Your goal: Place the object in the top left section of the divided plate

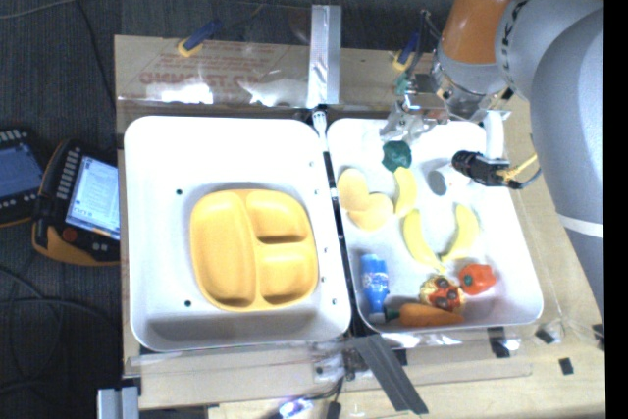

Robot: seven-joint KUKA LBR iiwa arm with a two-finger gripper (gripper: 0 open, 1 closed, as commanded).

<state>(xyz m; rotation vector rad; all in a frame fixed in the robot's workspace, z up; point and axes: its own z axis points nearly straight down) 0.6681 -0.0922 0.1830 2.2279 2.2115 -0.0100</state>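
A yellow divided plate [228, 255] lies in the left bin [157, 152], with one large section on its left and two smaller ones on its right. My gripper [403, 130] hangs over the far-left corner of the right bin [515, 240]. A small teal object [396, 154] sits directly under its tip, touching or nearly touching it. Whether the object is gripped is not visible. The plate holds nothing.
The right bin holds pale yellow fruit [363, 201], three banana-like pieces [422, 237], a blue can [374, 276], a carrot [428, 315], a red tomato [478, 279] and a mottled item [440, 290]. A handheld pendant [83, 206] lies left of the bench.
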